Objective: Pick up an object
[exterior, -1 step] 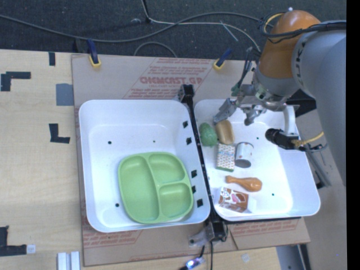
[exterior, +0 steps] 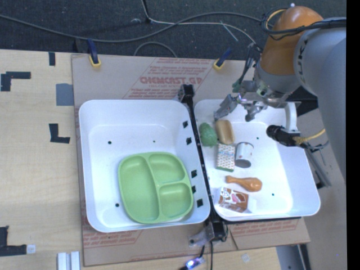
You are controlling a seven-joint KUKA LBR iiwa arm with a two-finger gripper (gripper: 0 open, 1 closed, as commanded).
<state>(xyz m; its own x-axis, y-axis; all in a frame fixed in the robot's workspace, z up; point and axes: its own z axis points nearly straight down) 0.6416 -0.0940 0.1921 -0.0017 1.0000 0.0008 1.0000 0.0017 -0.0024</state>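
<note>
My gripper [exterior: 236, 112] hangs over the back of the right bin [exterior: 292, 173], its two fingers spread apart with nothing between them. Just below its left finger [exterior: 221, 111] lie a tan bread-like piece [exterior: 225, 131] and a green lump [exterior: 208, 134] against the bin's left wall. Further forward are a patterned small box [exterior: 226, 157], a silver can [exterior: 243, 154] on its side, an orange drumstick-shaped toy [exterior: 245, 183] and a brown and white packet [exterior: 233, 199].
The left bin [exterior: 95, 122] holds a green divided plate [exterior: 156, 187] toward its front. A black clip-lined divider [exterior: 194, 145] separates the bins. The grey arm with its orange band [exterior: 289, 32] comes in from the upper right, with a black cable fitting [exterior: 281, 135] over the right bin.
</note>
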